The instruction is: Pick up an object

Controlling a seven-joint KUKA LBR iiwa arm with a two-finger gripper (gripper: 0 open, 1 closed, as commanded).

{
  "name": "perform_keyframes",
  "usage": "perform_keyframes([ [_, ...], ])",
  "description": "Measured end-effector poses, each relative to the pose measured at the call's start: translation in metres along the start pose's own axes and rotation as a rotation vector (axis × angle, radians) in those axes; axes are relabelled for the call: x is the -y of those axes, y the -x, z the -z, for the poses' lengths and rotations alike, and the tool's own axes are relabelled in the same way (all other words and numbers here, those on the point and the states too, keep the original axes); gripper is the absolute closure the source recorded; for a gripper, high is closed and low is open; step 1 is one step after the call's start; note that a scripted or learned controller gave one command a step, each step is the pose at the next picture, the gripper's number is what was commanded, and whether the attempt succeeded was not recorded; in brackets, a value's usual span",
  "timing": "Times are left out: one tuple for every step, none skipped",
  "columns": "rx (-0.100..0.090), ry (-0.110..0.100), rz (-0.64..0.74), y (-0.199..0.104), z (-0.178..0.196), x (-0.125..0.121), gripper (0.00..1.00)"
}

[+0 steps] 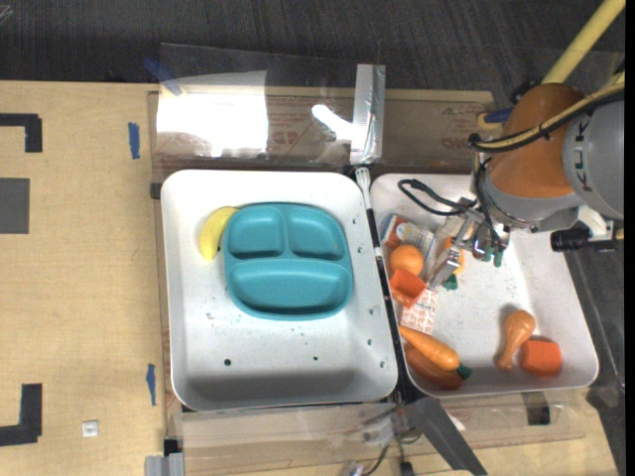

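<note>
One hand (pixel 443 263) low in right bin (pixel 556 296), above orange toy (pixel 406 262).

Around my two white bins (pixel 179 266), the tan table (pixel 69 266) carries black and blue tape marks, with dark carpet (pixel 298 18) beyond.

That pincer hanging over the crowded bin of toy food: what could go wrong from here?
1. The pincer is over a tight cluster by the right bin's left wall: an orange ball, an orange block and a red-printed packet. It might nudge them or catch two at once.
2. So near the wall, it might strike the rim.
3. The carrot lies against that wall, awkward to reach.
</note>
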State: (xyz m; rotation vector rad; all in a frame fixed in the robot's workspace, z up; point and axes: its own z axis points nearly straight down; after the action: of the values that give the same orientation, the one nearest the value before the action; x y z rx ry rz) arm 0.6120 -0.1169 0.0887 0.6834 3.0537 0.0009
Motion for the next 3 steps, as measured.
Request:
perform_keyframes([
  [0.007,-0.002,-0.172,0.01,0.101,0.075,0.0],
  [-0.001,-0.001,-0.191,-0.004,0.001,0.047,0.0],
  [-0.004,-0.002,-0.11,0.034,-0.001,0.076,0.0],
])
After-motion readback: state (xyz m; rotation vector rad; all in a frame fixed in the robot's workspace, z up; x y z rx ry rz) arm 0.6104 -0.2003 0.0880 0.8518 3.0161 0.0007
